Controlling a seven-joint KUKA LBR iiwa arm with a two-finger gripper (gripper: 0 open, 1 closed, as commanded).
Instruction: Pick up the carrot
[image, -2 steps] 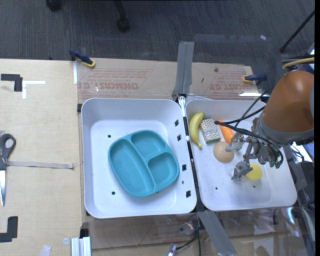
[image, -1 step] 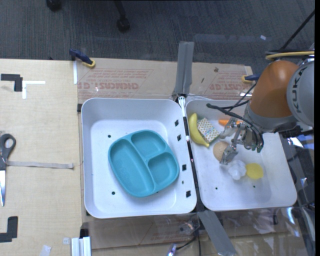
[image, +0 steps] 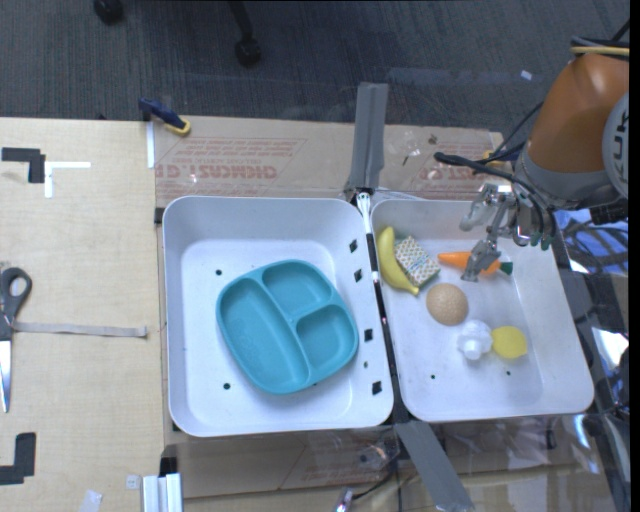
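Figure: single-arm pick, overhead slanted view. The end effector hangs at the far side of the right bin, its metal fingers pointing down onto the green-topped end of the carrot. Whether those fingers are spread or pressed together cannot be told at this scale, nor whether they grip the carrot or merely touch it; the overlap suggests a grasp being attempted at the stalk end, probably because that end lies nearest the arm, which reaches in from the right.

The carrot lies flat on the bin floor, its orange tip pointing left toward a yellow-green sponge, with a gap between the two. A banana rests along the bin's left wall, just beside the sponge. Nearer the viewer sit a tan egg-shaped item, a small white object and a lemon, the last two touching. All lie apart from the carrot, so a vertical approach appears unobstructed.

The left bin holds a blue divided plate. On the surface to the left lie scissors.
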